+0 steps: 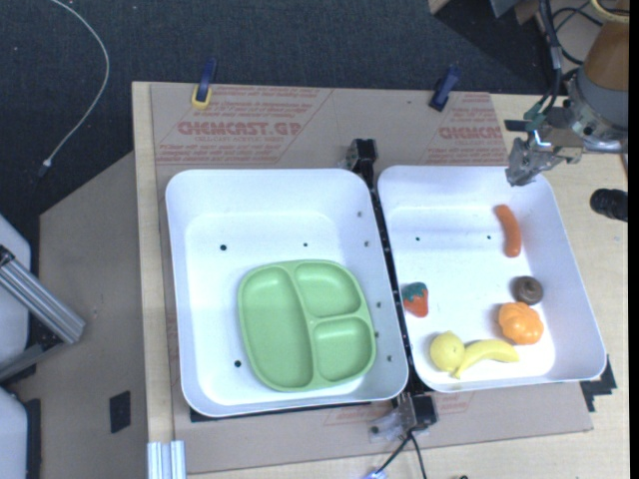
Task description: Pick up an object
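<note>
Grey two-finger jaws (pixel 523 169) over right white bin's (pixel 571 267) far rim — open or closed, cannot tell; small orange sausage-shaped toy (pixel 509 230) lies just below.

Looks like a robotics lab to us: two white bins (pixel 190 267) clamped onto a cardboard-covered bench (pixel 300 118), loose cables (pixel 70 28) across dark carpet (pixel 60 118).

Green divided plate (pixel 304 323) in left bin (pixel 190 228)
</note>
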Tool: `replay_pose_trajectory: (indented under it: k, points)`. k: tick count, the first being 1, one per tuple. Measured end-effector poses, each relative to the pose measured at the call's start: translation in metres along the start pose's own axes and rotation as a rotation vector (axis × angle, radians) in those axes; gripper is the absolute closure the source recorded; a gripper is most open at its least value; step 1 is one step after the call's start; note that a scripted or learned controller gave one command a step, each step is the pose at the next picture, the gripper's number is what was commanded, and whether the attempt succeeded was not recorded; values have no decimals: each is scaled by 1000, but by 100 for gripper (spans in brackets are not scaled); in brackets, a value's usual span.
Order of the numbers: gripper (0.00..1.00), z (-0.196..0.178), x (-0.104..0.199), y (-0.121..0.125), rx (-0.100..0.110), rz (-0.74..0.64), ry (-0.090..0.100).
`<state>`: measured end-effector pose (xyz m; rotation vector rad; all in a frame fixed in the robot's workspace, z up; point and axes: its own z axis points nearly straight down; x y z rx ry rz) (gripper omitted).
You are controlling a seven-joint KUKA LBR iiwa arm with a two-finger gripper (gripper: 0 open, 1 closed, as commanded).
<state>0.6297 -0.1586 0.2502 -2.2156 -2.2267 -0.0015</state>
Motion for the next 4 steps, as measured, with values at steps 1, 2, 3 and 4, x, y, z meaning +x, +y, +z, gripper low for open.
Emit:
replay_pose_trajectory:
  k: [1, 2, 3, 4]
  points:
    - [100, -6, 55, -2, 1, -1, 2]
    - [100, 10, 112, 2, 3, -1, 2]
    - [100, 24, 170, 6, 4, -2, 1]
    - [100, 24, 226, 18, -1, -1, 2]
